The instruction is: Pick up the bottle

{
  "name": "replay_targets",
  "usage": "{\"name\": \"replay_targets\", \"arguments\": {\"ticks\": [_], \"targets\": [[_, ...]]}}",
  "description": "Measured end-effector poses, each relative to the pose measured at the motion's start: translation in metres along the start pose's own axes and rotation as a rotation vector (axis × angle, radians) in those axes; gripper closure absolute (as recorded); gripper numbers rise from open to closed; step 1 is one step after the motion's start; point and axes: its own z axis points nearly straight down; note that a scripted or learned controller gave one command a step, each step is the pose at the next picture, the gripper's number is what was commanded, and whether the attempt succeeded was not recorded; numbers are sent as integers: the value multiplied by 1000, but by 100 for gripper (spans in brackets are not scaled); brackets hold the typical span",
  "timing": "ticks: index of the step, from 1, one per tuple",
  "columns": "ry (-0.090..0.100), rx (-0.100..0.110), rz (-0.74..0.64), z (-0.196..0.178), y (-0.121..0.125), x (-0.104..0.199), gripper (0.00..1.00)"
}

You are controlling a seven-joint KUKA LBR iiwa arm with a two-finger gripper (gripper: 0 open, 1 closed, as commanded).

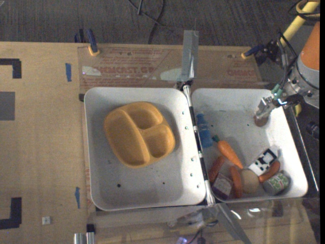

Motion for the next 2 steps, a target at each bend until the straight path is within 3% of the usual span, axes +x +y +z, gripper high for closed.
{"name": "replay_targets", "arguments": {"ticks": [1, 2], "targets": [[1, 2, 412, -12, -45, -12, 100], [-2, 0, 759, -1, -69, -65, 100]]}}
